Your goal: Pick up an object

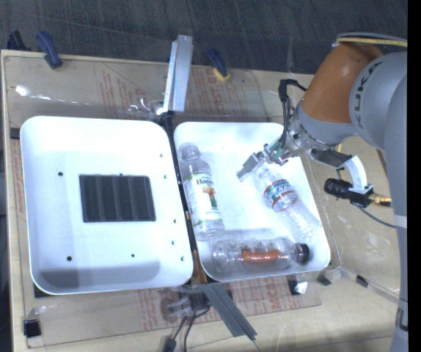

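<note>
I saw the tool over the right bin, above a bottle with an unreadable label; I couldn't tell its finger state from here.

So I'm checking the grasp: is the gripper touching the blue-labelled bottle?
Cannot tell. In the camera view the gripper overlaps the top end of the blue-labelled bottle, but neither contact nor a gap shows plainly.
</note>
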Robot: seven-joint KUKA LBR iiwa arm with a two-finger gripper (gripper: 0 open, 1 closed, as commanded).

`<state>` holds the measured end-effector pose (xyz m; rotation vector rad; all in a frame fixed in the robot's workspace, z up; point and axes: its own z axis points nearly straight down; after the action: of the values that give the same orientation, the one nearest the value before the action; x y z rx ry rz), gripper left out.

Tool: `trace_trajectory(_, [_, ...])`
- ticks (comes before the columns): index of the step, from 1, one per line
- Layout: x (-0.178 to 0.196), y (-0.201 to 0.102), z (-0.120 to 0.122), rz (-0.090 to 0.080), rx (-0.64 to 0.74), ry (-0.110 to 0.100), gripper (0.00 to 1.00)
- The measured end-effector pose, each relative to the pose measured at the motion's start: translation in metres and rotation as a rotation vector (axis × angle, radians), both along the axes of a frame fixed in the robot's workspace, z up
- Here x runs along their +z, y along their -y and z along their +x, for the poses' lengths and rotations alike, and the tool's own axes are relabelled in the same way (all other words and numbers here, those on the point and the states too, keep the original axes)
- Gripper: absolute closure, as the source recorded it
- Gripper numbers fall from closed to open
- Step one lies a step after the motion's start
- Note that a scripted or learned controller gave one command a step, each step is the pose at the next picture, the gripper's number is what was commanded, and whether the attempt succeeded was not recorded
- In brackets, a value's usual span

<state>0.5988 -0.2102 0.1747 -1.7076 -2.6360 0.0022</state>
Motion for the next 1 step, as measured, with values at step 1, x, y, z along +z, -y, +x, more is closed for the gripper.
trace_trajectory(1, [0.0296, -0.0011, -0.0159, 0.000, 0.066, 0.002, 0.00])
